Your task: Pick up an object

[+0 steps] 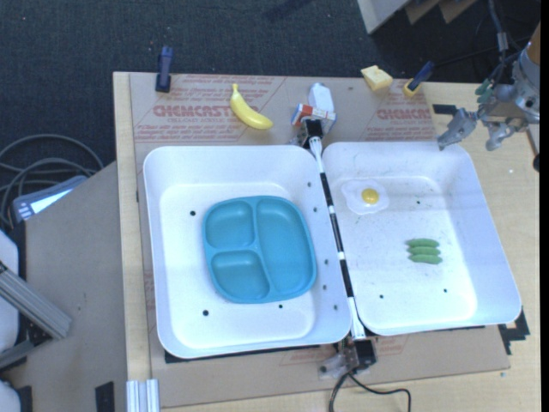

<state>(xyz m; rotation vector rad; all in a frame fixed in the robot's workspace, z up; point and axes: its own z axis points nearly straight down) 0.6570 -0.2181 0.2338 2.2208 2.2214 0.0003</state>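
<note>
In the right bin [480, 230] lie a fried egg [366, 198] near its back left and green pea pods [424, 251] near the middle. A blue divided plate [257, 249] rests in the left bin [171, 256]. My gripper [474, 136] hangs above the right bin's back right corner, away from both items. Its two fingers are spread apart and nothing sits between them.
On the bench behind the bins lie a yellow banana [248, 111], a small white and red carton [315, 108], a yellow cheese wedge [376, 78], a blue clip [163, 68] and a blue peg [418, 77]. A black clamp strip [330, 217] joins the bins.
</note>
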